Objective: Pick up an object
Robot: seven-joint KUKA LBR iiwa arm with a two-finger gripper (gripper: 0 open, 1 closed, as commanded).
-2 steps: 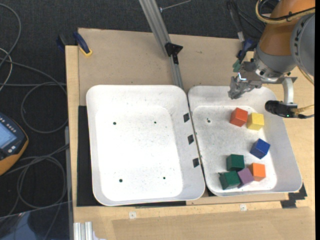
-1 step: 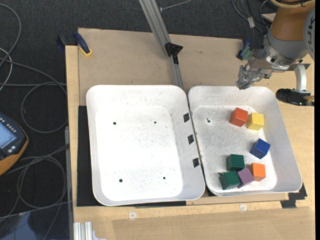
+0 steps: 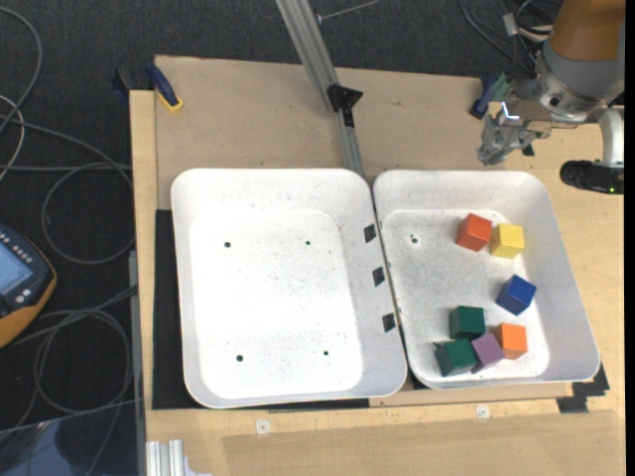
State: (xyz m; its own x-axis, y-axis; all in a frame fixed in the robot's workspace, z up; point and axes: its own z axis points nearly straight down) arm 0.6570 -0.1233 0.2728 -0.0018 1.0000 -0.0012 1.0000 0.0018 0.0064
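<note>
Two white bins sit side by side on the bench, and the action is over on the right. The left bin [image 3: 268,296] is the bigger-looking spread of white, speckled and dotted. The right bin [image 3: 556,266] carries all the cargo, seven small blocks, mostly crowded toward its near and right-hand side.

Up at the top right comes the arm [image 3: 587,28], grey with that orange band, reaching in and hanging beyond the far rim of the right bin. Its gripper [image 3: 499,145] sits just outside that rim, over bare bench, with nothing between the fingers. Whether those fingers stand apart or together I cannot tell; they read as a small dark tangle at this angle.

Now the relation that matters: every candidate lies toward the camera from the gripper, inside the bin. Nearest are the orange block [image 3: 475,232] and the yellow block [image 3: 508,240], touching or all but touching, almost straight below the gripper in the picture. Further on is the blue block [image 3: 517,294], standing alone. Furthest, in the near corner, is the huddle: green block [image 3: 466,320], a second dark green block [image 3: 456,356], purple block [image 3: 487,349] and a small orange block [image 3: 513,339], packed tight.

My call: the shortest trip is down to the orange one, though its yellow neighbour crowds one side; the blue loner offers cleaner finger room.
</note>
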